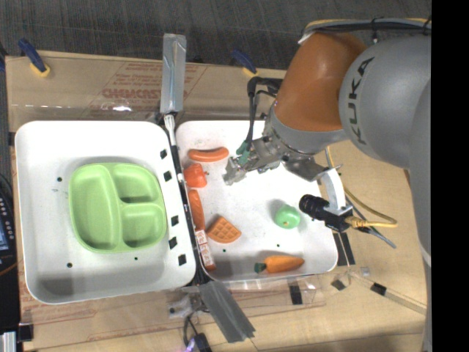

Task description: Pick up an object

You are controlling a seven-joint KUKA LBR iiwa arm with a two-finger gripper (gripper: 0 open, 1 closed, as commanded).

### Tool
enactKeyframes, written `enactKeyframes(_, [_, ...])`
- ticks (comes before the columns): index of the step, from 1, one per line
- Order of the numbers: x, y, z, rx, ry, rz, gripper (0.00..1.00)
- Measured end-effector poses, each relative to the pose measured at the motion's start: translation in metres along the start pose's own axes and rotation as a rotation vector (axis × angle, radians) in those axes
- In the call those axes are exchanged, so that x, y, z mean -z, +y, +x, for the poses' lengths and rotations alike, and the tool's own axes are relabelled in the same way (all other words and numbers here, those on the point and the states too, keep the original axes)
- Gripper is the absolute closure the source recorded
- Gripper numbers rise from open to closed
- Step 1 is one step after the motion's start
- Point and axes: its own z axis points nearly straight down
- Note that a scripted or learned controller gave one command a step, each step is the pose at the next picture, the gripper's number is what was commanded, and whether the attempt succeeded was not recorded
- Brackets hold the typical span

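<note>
White plastic makes up both shallow bins on your bench: the left bin (37, 196) fills the left half of the frame and the right bin (242, 218) sits at centre, the two touching along a shared edge. In the left bin you have a green divided tray (117, 205) with three compartments, lying flat. Your pickable items are all in the right bin: a toy sausage (209, 154) at its upper left, an orange piece (194, 175) just below that, a long orange-red piece (196, 210) along the left wall, a toy waffle (223, 231) near the lower left, a green round toy (287, 216) right of centre, and a toy carrot (281, 264) by the bottom wall. The gripper (236, 171) hangs over the upper middle of that bin, right of the sausage and apart from it, and nothing is visibly between its fingers; whether they are spread or closed you cannot tell from this angle. The grey arm (388, 94) with its orange band (319, 83) enters from the upper right. Cardboard (88, 79) lies under the bins toward the top of the frame.
</note>
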Motion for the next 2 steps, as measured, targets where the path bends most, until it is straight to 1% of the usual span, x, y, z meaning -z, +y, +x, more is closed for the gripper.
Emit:
enactKeyframes(1, [0.009,0.0,0.0,0.003,0.0,0.002,1.0])
enactKeyframes(2, [0.013,0.026,-0.022,-0.03,-0.001,-0.006,1.0])
